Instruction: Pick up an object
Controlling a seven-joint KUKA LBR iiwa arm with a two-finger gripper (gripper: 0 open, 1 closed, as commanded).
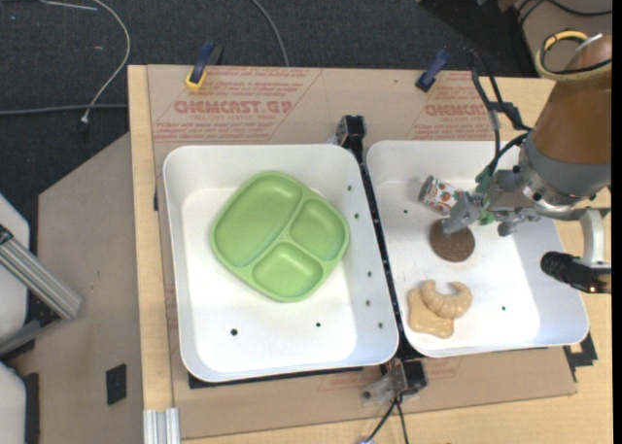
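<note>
In the right bin [544, 325] lie three things: a small white can with red and green print [438, 193], a flat brown disc [454, 245] and a tan croissant-shaped piece [439, 308]. My gripper [476, 216] reaches in from the right and hangs low over the bin's upper middle. It is just above the brown disc's top edge and right beside the can. The grey wrist and its cables hide part of the bin behind it. Nothing shows held in the gripper.
The left bin [194, 325] holds a green divided plate [280, 235]. A black divider with clamps [374, 238] runs between the bins. Blue clips [202, 65] pin the cardboard sheet at the back. A black fixture [573, 270] sticks out at the right bin's edge.
</note>
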